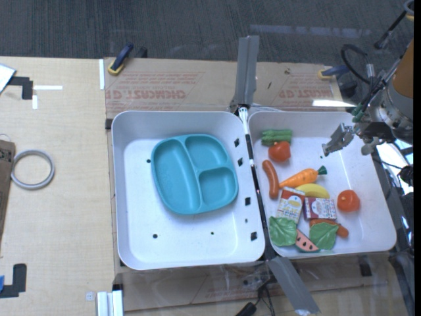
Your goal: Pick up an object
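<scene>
A teal plate [195, 174] lies in a white bin [131, 242]; the carrot [301, 177] is orange, the banana [313, 190] yellow.

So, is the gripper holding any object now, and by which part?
Nothing is held: the gripper hangs open above the right bin, with no toy between its fingers.

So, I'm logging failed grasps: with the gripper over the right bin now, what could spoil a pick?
1. The toy foods lie packed and touching, so a grasp may catch two or nudge neighbours.
2. The round orange ball could roll away.
3. The two-finger gripper hovers over bare floor of the right white bin, apart from every item.
</scene>
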Controlling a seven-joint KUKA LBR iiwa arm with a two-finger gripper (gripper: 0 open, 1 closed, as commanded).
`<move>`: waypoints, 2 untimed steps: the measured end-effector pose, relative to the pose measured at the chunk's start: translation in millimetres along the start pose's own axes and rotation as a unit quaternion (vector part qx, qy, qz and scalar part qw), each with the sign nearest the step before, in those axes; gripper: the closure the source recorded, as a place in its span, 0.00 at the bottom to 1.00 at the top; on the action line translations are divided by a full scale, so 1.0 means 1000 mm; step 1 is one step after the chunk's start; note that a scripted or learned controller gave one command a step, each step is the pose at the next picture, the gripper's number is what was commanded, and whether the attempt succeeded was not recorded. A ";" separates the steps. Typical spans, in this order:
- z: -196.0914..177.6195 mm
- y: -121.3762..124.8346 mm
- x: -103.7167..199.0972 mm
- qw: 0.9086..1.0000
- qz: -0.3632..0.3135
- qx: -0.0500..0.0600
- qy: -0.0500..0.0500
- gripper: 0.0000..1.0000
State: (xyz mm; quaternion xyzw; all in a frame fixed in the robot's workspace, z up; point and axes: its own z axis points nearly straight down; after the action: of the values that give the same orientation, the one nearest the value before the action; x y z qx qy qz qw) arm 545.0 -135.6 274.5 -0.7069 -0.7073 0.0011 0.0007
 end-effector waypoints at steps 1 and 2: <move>0.134 0.005 0.005 0.994 -0.110 0.000 0.000 0.00; 0.183 0.036 0.019 0.990 -0.143 -0.001 0.000 0.00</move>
State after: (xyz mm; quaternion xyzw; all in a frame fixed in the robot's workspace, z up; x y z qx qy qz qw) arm 580.4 -116.6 91.5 -0.5989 -0.8009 0.0002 0.0001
